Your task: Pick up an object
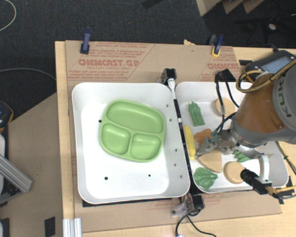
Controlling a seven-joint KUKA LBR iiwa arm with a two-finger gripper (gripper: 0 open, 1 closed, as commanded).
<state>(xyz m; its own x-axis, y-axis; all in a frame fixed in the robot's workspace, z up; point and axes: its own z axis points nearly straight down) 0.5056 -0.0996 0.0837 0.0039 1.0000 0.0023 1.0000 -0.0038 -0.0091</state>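
My gripper [210, 144] is low in the right bin [205, 91], pointing toward its left wall. Just above its tip lies an orange piece [203, 134], and just below it a tan wedge [210, 161]. A yellow banana-like piece [189, 140] runs along the bin's left wall beside the tip. A green pod [196, 114] lies further back, and a green leaf [205, 177] and a round tan biscuit [233, 172] at the front. I see nothing lifted off the bin floor.
The left bin [89, 147] holds a light green divided plate [132, 131]. The arm's orange band and grey body [264, 110] cover much of the right bin. A tan round piece [219, 106] and a small green piece [240, 156] peek out beside the arm.
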